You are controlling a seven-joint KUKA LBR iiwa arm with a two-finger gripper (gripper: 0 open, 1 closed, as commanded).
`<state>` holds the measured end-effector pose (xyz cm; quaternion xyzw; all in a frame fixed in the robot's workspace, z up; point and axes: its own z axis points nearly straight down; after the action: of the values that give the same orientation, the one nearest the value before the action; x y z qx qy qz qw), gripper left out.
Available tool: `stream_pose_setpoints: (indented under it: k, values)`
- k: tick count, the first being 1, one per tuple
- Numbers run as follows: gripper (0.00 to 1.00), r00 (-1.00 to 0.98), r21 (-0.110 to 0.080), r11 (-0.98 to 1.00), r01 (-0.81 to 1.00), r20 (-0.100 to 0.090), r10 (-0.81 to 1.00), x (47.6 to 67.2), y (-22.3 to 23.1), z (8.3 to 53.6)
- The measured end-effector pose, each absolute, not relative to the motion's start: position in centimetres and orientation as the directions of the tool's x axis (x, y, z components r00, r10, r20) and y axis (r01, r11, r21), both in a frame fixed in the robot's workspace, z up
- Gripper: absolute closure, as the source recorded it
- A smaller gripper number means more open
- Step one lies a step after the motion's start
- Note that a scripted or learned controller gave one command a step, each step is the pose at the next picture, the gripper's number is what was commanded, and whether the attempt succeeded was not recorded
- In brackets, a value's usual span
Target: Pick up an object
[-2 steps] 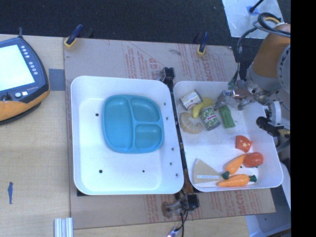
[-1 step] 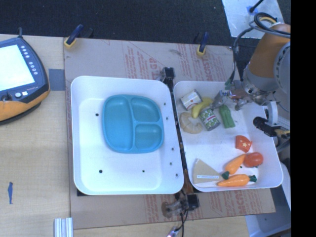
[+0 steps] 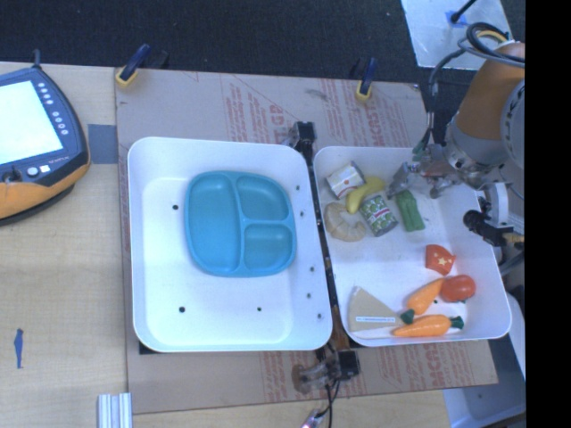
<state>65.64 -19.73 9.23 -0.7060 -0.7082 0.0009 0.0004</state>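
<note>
The right bin [image 3: 489, 239] holds several toy foods. A white carton [image 3: 343, 179], a yellow banana [image 3: 363, 194], a small can [image 3: 378, 214] and a green block [image 3: 409, 211] lie near its far edge. A beige round piece [image 3: 343, 223] sits at its left wall. A red strawberry [image 3: 439, 259], a tomato [image 3: 458, 287], two carrots [image 3: 425, 326] and a tan wedge [image 3: 370, 309] lie toward the front. My gripper [image 3: 417, 184] hangs over the bin's far right part, just above the green block, open with nothing between its fingers.
The left bin [image 3: 152, 239] bears a blue divided plate [image 3: 239, 223]. A tablet-like pendant [image 3: 36, 141] rests on the bench at far left. Clamps [image 3: 134, 65] hold the cardboard sheet at the back. The arm's orange band [image 3: 495, 96] rises at the right.
</note>
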Motion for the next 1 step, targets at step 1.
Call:
stream_pose_setpoints:
  k: [1]
  values:
    - [0.00,-0.002,0.000,0.002,1.000,-0.001,1.000,65.66,-20.63,9.24]
